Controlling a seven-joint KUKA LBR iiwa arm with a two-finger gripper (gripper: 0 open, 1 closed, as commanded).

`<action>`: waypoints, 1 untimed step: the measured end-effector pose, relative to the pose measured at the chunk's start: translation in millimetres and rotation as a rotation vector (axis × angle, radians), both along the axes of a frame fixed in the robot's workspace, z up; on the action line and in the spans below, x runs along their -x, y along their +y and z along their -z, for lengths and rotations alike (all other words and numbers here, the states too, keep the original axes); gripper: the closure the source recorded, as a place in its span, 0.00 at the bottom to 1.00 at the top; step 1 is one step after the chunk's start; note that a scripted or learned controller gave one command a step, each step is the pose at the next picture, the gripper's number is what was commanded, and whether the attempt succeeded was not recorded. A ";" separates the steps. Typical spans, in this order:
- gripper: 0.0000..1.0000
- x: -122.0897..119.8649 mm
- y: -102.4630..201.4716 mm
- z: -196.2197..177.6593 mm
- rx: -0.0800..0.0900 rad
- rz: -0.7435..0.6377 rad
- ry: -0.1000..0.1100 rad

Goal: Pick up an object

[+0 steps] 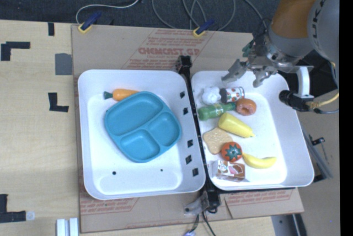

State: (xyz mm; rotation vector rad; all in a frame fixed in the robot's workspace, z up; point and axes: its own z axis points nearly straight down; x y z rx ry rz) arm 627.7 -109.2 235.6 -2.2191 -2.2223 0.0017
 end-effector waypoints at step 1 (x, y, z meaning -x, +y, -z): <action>0.00 38.2 -12.8 116.1 0.000 0.001 0.004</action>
